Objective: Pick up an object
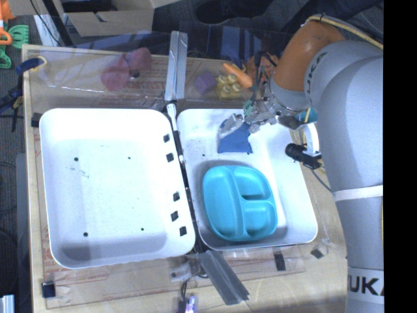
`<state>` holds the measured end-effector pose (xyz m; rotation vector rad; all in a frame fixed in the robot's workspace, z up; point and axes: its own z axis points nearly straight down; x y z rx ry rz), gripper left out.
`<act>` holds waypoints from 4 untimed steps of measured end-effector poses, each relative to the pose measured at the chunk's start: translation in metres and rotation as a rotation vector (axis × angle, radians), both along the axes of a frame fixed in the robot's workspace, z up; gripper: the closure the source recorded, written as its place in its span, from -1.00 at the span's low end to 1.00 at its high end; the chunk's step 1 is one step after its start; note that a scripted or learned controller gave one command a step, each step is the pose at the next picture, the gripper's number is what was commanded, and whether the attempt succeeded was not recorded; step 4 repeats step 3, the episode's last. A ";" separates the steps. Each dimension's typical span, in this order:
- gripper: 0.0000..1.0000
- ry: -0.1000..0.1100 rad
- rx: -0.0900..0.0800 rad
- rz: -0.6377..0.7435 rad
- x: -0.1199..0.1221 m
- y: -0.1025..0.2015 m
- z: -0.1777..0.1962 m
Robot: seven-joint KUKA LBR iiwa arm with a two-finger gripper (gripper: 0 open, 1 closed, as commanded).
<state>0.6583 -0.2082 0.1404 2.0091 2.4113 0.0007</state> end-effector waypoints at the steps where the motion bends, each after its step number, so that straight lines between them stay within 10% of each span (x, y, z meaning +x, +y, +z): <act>1: -1.00 -0.002 0.000 0.062 0.001 0.001 -0.045; 2: 1.00 -0.001 -0.001 0.070 0.002 0.003 -0.035; 3: 1.00 0.006 0.001 -0.183 -0.005 0.030 0.058; 4: 1.00 0.006 0.001 -0.183 -0.005 0.030 0.058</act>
